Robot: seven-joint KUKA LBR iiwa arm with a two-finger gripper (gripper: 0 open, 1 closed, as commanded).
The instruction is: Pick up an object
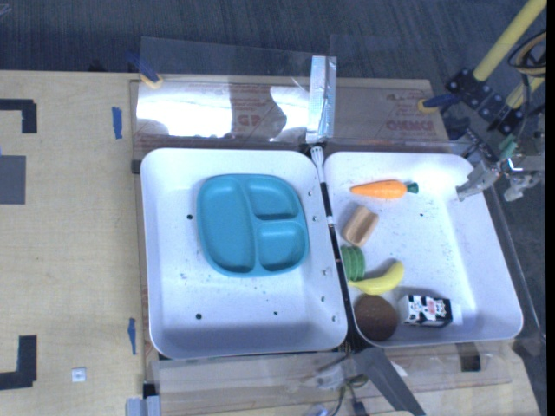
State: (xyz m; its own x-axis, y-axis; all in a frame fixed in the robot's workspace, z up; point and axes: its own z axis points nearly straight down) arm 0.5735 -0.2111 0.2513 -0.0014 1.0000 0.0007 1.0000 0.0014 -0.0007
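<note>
Your nearest candidate was the orange plastic carrot with a green top (379,190), which lay on its side near the back of the right-hand shallow white bin (473,258), well to the left of the gripper (494,176) and lower in the view. The gripper sat at that bin's far right corner, over the rim, and nothing was visible between its tips. How wide it stood you could not tell; the metal parts there were too small and tangled with cables to read.

Down the bin's left side you had the rest of the objects: a tan block shaped like a piece of bread (361,225) just below the carrot, then a green rounded piece (351,258) touching a yellow plastic banana (381,276), then a brown round ball (376,315) at the front corner with a small black-and-white carton (428,310) just beside it on the right. All lay well apart from the gripper.

The left-hand white bin (165,258) held a blue plastic divided plate (252,224) with three compartments. Both bins rested on a light wooden bench (65,232) marked with blue tape, with a clear plastic sheet (230,98) standing behind them and dark grey carpet (260,7) beyond.
</note>
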